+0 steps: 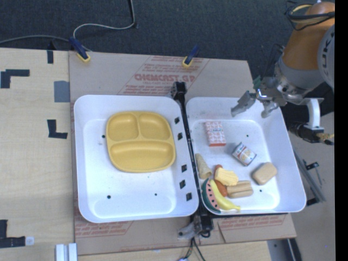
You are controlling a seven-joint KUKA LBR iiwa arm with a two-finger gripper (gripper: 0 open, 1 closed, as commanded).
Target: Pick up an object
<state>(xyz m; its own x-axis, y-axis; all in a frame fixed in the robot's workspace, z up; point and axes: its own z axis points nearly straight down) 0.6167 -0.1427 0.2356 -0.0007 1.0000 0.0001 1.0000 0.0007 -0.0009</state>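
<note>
My gripper (pixel 254 107) hangs over the far right part of the right bin (pixel 283 140), open, with nothing between its two grey fingers. Below it in that bin lie a small red-and-white box (pixel 215 133), a little tin can (pixel 244 154) on its side, and a tan bread-like piece (pixel 264 173). At the bin's near left sits a heap of toy food: a watermelon slice (pixel 209 196), a banana (pixel 224 196), a yellow piece (pixel 226 176), a tan roll (pixel 239 189) and a pale cone (pixel 203 166).
The left bin (pixel 92 189) holds a yellow divided plate (pixel 141 140). Both bins rest on a cardboard sheet (pixel 125 75) held by blue-and-yellow clamps (pixel 80 50). A black cable (pixel 109 26) runs over the dark floor behind.
</note>
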